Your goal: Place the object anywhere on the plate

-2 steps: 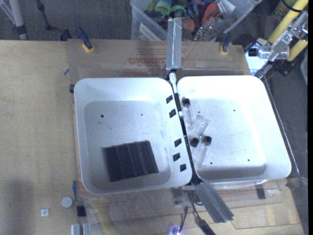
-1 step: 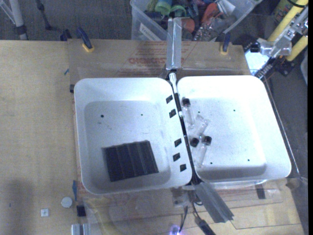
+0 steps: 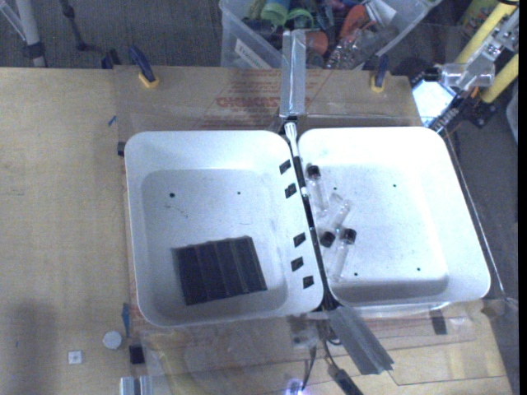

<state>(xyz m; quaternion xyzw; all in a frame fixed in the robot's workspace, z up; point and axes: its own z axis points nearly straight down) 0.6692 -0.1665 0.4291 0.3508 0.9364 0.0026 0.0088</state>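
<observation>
- The scene is viewed from one fixed camera above the tabletop (image 3: 58, 179).
- Both white bins (image 3: 206, 151) are seen from a slanted, fairly distant viewpoint.

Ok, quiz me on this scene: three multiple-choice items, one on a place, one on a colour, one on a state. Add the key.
1. The clear black-capped vials lie:
A. on the bench in front of the bins
B. in the right bin, close to its left wall
C. in the left bin, at its far corner

2. The ribbed plate is:
A. black
B. red
C. white

3. The plate:
A. leans upright against a bin wall
B. hangs over the bin rim
C. lies flat on the left bin's floor

Key:
1 B, since the vials sit bunched beside the divider on the right bin's side.
2 A, since it shows as a dark slab against the white bin.
3 C, since its whole ribbed face is turned up, near the front of the left bin.
</observation>
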